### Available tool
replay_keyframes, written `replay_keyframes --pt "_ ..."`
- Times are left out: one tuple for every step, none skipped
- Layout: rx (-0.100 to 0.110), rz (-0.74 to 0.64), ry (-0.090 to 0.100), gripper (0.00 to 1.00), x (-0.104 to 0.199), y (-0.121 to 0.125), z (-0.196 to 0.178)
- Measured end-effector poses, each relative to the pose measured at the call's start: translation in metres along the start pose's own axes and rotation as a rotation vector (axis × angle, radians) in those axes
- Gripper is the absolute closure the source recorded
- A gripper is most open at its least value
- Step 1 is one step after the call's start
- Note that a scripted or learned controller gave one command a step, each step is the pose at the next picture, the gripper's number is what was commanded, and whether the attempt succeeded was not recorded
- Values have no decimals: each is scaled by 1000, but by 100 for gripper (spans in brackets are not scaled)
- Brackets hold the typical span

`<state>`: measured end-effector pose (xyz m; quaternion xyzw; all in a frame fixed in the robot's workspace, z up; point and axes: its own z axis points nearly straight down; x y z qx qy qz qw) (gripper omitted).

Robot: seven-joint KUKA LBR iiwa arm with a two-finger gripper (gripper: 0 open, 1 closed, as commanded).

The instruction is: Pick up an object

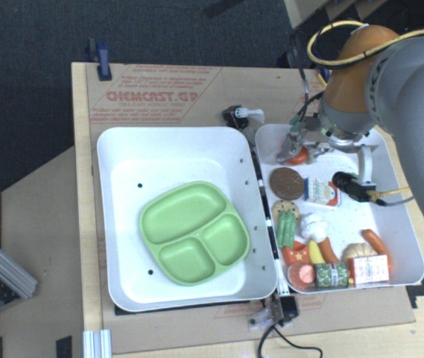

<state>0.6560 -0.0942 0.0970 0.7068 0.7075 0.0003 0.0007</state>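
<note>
Dark carpet surrounds a bench topped with brown board, on which two white bins are set side by side; the left bin (pixel 115 170) bears a green divided plate (pixel 193 232); the right bin (pixel 409 248) is taken as the landmark. At its far corner the gripper (pixel 303 144) is lowered over a small red-orange piece (pixel 298 156); whether anything is held cannot be told. Toward the bin's middle a brown round disc (pixel 287 183) is seen; along its near edge small toy foods are heaped, among them a carrot (pixel 327 249) and a sausage (pixel 376 240). The red-orange piece is judged light, stiff and smooth, perhaps slippery; it is best taken across its narrow width.
</note>
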Motion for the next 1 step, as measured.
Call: replay_keyframes --pt "-4 -1 2 100 26 -59 -120"
